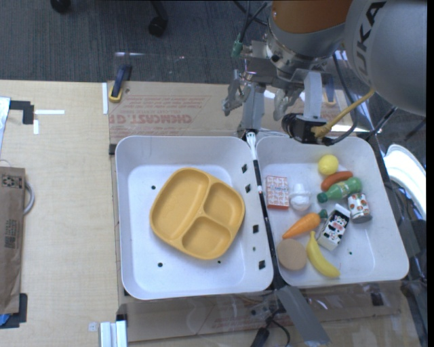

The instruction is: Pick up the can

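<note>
Gripper (pixel 279 101) above far rim between bins, fingers apart, nothing btwn them. Can (pixel 359 207) upright in right bin (pixel 380 264), near right wall, just beside green bottle (pixel 339 192) and milk carton (pixel 333 228). Yellow tray (pixel 196 213) in left bin (pixel 135 271).

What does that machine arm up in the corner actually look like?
A fat grey arm with black lettering and an orange band, ending in a grey metal pincer. Thin cables, one green and one yellow, trail around its wrist.
</note>
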Robot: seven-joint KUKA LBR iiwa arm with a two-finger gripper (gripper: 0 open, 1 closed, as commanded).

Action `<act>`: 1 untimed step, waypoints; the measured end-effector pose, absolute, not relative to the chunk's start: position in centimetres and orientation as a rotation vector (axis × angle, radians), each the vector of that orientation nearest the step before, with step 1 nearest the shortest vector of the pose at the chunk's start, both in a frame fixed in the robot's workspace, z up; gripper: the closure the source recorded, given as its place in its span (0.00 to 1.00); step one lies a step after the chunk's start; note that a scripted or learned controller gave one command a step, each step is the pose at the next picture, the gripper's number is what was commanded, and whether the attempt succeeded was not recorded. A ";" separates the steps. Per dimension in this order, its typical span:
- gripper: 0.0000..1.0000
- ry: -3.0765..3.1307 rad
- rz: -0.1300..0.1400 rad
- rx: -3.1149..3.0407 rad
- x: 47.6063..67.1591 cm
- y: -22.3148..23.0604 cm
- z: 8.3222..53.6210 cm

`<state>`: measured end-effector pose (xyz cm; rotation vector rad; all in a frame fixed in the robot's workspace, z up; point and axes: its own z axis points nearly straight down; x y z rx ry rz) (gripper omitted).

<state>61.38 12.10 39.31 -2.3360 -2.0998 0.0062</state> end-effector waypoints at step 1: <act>1.00 -2.102 0.012 -2.335 61.5 12.0 40.1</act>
